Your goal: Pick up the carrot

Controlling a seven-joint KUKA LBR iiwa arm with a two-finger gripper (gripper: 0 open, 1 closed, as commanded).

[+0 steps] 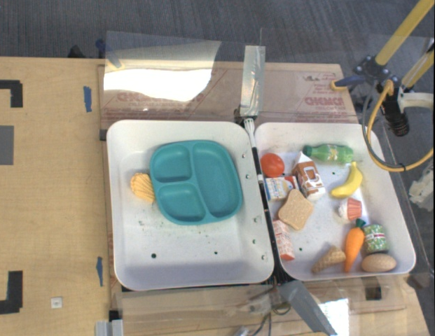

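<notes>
Two white bins side by side: the left bin [126, 257] carries a teal divided plate [196, 180] with a yellow shell [141, 186] touching its left edge. The right bin [403, 222] is crowded, and there's the carrot [353, 247] near its front right corner, beside a green can [375, 237] and a potato [378, 262]; banana [349, 181] further back

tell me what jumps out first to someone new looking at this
The teal tray in the left bin stands out first, with a yellow shell at its left edge. The right bin is crowded with toy food; the carrot lies near its front right corner.
</notes>
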